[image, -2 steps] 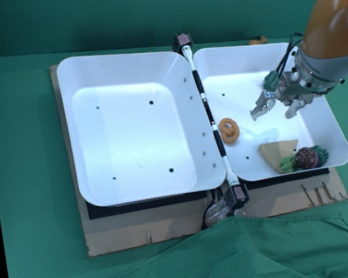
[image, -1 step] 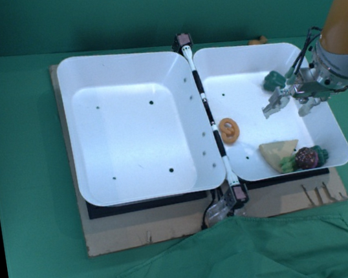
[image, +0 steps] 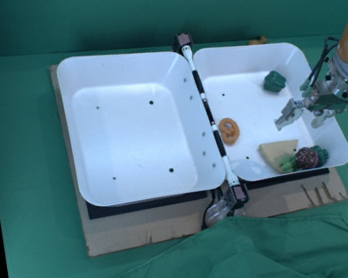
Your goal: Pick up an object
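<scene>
Hovered over the right bin (image: 239, 53) near its right edge, gripper (image: 302, 113) spread wide, nothing between the fingers.

Lay within that bin: green pepper (image: 274, 81) toward the far right corner, orange ring (image: 228, 131) by the left edge, yellow wedge (image: 277, 151) with green piece (image: 288, 163) and dark red berry (image: 307, 158) at the near right corner. Sat alongside, left bin (image: 79, 117).

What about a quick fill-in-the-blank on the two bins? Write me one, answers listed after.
1. The orange ring lies in the ____ bin in the camera view.
2. The gripper hangs over that bin's ____ side.
3. The dark green piece lies nearer the bin's ____ edge than the tan wedge.
4. The dark red berry sits beside the ____ wedge.

Missing words: right; right; far; tan
</scene>
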Controlling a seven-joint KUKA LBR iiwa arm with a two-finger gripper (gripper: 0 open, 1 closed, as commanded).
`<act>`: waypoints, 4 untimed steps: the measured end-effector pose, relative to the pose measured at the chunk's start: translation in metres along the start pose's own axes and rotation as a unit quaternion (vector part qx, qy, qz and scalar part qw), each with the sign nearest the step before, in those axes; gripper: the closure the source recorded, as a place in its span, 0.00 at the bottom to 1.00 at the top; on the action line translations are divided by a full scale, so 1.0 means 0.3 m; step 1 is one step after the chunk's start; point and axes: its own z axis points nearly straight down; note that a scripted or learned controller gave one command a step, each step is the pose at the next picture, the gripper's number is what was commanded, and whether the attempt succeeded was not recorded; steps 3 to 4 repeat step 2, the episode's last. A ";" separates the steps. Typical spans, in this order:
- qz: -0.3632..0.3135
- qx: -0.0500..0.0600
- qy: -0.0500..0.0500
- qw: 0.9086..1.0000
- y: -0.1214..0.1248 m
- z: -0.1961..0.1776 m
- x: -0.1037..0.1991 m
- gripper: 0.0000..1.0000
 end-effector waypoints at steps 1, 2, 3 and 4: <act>0.000 0.002 0.000 1.000 0.003 0.065 -0.016 0.00; 0.000 0.005 0.001 1.000 -0.001 0.325 -0.018 0.00; 0.000 0.005 0.001 1.000 -0.001 0.325 -0.018 0.00; 0.000 0.005 0.001 1.000 -0.001 0.325 -0.018 0.00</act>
